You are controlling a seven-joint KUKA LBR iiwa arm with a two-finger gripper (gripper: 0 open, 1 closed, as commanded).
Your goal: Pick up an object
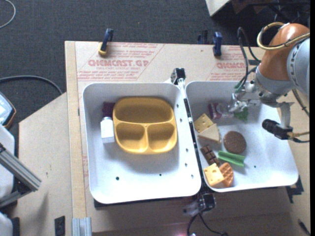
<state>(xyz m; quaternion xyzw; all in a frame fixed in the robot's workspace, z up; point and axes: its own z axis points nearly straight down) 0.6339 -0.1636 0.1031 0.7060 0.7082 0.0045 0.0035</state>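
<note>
The arm (288, 58) comes in from the right, its orange band high over the right bin's (275, 166) far right corner, the grey wrist bent down and leftward into that bin. The gripper (235, 107) sits low at the bin's far side, tilted toward the left, close to the bin floor. A green piece (241, 115) lies right under it and a small purple piece (214, 110) just to its left; whether either one is between the fingers cannot be told, nor how far apart they stand, since the gripper body hides them.

Nearer the camera in the same bin lie a cheese wedge (205, 127), a brown round patty (235, 142), a green pod (231, 158), a chocolate bar (209, 155) and a waffle (219, 175), all well apart from the gripper.

The left bin (93, 146) holds a yellow divided plate (144, 124), lying flat, with a small white bottle (107, 129) touching its left edge and a dark purple thing (108, 107) just behind the bottle.

Both bins rest side by side on the tabletop (74, 132), over a sheet of printed cardboard held by two clamps (105, 42) at its far edge.
</note>
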